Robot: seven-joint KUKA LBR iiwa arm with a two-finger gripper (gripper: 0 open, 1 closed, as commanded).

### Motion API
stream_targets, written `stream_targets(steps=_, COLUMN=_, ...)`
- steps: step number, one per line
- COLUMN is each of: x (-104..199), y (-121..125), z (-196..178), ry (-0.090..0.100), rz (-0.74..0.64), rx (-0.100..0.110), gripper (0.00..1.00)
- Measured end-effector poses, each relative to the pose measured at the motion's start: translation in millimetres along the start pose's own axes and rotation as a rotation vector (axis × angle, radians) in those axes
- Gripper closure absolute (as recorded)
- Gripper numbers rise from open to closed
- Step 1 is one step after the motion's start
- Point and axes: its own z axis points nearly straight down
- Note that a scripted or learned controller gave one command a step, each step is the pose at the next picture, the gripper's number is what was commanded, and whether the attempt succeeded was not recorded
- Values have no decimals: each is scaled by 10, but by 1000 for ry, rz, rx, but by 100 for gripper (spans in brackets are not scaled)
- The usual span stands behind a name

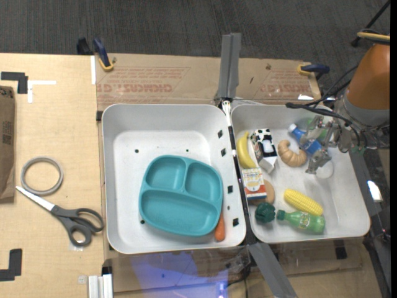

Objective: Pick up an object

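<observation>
In the right bin (356, 219), the gripper (319, 160) hangs low at the upper right part, arm (371, 89) coming in from the right. Cannot tell from this angle how its jaws stand; nothing is clearly seen between them.

Closest clutter: a blue object (307, 140) sits touching or just beside the gripper on its left, partly mixed up with the wrist hardware, so its exact shape is unclear. Just left of that, the croissant (291, 154). Further left, a black-and-white carton (265, 146), then the banana (244, 152) against the bin's left wall.

Toward the camera from the gripper: corn cob (303, 201), and beyond it a green bottle (302, 221) lying on its side. Left of the bottle, a dark green broccoli-like piece (265, 213). Above that, a small orange-and-white box (253, 184) with a brown round item (269, 194) touching its right side.

Well apart on the gripper's left, the left bin (118, 166) holds a teal divided plate (181, 195) with a carrot (220, 228) at its lower right edge.

Off the bins, far left on the bench: scissors (65, 215) and a tape roll (41, 174). Blue clamps (103, 54) on the cardboard behind.
</observation>
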Motion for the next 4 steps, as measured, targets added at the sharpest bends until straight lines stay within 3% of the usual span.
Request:
stream_targets(steps=1, x=-192, y=123, z=154, ry=-4, rz=27, rx=-1, gripper=0)
stream_targets(steps=2, x=-225, y=124, z=67, ry=-24, rz=26, rx=3, gripper=100)
stream_targets(steps=3, x=-168, y=73, z=-919, ry=-18, rz=230, rx=6, gripper=100)
stream_targets(steps=4, x=-165, y=75, z=-913, ry=-17, rz=230, rx=6, gripper=0)
